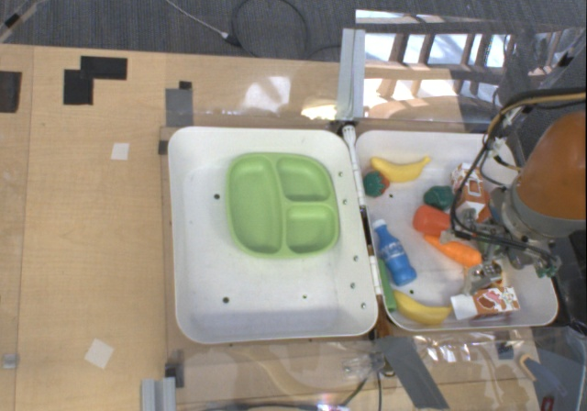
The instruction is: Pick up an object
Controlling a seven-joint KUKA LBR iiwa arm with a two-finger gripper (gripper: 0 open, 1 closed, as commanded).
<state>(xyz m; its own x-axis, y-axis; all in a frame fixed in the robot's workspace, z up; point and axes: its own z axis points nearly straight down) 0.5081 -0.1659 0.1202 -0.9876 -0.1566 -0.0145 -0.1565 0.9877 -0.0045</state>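
Grey arm with orange band is reaching over the right shallow white bin — gripper is hanging above an orange plastic carrot, beside a small printed carton; jaw state cannot be told. Left white bin is holding a green divided plastic plate.

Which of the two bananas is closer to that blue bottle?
The banana along the right bin's near edge, just below the blue bottle. The other banana lies at the far edge, beside a dark green piece.
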